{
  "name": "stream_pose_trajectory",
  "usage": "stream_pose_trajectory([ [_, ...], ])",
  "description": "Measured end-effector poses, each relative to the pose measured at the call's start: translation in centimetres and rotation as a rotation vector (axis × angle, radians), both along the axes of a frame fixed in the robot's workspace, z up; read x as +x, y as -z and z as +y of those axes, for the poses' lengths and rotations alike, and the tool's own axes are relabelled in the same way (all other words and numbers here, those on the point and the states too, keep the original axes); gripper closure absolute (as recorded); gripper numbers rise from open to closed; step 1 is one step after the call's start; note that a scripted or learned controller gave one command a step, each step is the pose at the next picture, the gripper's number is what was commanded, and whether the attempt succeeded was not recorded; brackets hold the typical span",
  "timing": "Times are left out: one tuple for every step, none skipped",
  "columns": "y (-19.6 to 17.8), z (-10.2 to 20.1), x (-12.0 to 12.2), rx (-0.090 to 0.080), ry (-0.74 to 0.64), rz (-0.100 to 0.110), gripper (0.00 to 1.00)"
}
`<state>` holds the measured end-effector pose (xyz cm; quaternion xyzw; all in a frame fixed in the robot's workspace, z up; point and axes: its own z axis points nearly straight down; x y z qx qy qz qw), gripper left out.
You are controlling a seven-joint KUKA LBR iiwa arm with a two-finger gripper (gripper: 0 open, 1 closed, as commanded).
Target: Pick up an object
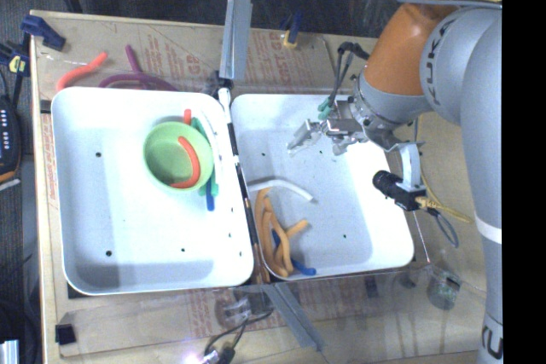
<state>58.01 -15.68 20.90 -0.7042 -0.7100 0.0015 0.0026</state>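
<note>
My gripper (318,141) hangs over the upper middle of the right bin (375,243), open with nothing between its fingers. Below it, near the bin's front left, lie several tan-orange rope-like pieces (275,236), one with a blue tip (305,271). A white curved strip (281,186) lies just above them. In the left bin (111,251) sits a green bowl (171,151) with a red-orange curved piece (194,164) across it. A blue stick (210,196) and a green stick lie at the bowl's right side.
A grey bar (234,34) stands at the back between the bins. Orange (81,70) and purple (136,77) cables lie behind the left bin. A black fitting (391,183) on the arm overhangs the right bin's right rim. Blue clamps grip the bench's back edge.
</note>
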Motion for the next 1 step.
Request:
stream_pose_trajectory([
  [11.14,1.18,-2.07,-0.001,-0.136,-0.007,0.00],
])
